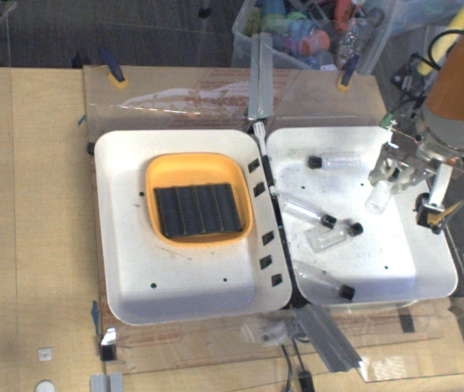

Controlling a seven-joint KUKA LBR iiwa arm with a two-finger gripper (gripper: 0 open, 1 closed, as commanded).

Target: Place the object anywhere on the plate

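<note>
Nothing has been placed on the orange plate in the left bin. A clear vial is gripped by the end effector above the right bin's right edge.

Background items on and behind the table

Two white bins sit side by side on the wooden table; a clear tub of colourful toys stands behind them.
</note>
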